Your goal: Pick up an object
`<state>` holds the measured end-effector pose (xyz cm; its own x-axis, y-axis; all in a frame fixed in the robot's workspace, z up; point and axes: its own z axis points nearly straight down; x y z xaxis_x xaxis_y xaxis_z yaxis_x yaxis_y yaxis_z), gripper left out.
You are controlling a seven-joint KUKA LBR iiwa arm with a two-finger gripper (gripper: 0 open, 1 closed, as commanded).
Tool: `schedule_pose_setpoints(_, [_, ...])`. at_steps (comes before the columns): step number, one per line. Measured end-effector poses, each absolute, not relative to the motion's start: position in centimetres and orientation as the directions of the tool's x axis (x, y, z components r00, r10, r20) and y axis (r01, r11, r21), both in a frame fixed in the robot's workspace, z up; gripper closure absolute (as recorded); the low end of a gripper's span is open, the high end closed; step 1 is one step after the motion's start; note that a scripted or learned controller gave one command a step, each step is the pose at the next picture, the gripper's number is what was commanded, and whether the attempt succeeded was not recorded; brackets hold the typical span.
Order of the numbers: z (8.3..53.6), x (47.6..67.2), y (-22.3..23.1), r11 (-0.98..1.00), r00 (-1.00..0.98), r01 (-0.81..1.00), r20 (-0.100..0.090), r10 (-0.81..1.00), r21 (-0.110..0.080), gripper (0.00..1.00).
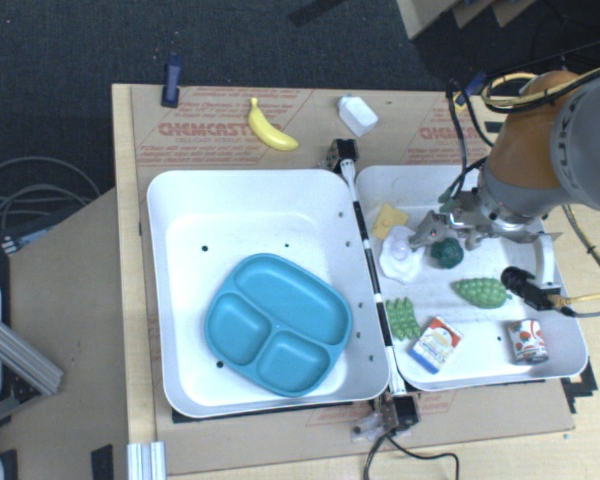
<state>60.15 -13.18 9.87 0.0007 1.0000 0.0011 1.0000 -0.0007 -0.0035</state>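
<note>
My gripper point(447, 236) hangs low over the upper middle of the right bin point(570, 353), with the grey and orange arm behind it to the right. Its fingers stand spread and open. A small dark teal ball point(446, 255) lies right at the fingertips, roughly between them; I cannot tell whether they touch it. A white lump point(400, 260) sits just left of the gripper and a yellow piece point(388, 218) lies up-left of it.
The right bin also holds a green leafy item point(480, 291), a small green piece point(402, 318), a red-and-white carton point(436, 344) and a red can point(526, 341). A blue divided plate point(277, 322) lies in the left bin point(180, 208). A banana point(270, 128) and a white block point(358, 115) rest behind the bins.
</note>
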Motion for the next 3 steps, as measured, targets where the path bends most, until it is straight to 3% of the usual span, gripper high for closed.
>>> schedule_pose_setpoints(1, [8.4, 59.5, -14.2, 0.0, 0.0, 1.0, 0.001, 1.0, -0.003, 0.0])
schedule_pose_setpoints(2, [9.5, 59.6, -14.2, -0.001, 0.001, 1.0, 0.001, 1.0, -0.001, 1.0])
schedule_pose_setpoints(3, [18.5, 52.8, -5.2, 0.002, -0.002, 1.0, 0.002, 1.0, -0.002, 1.0])
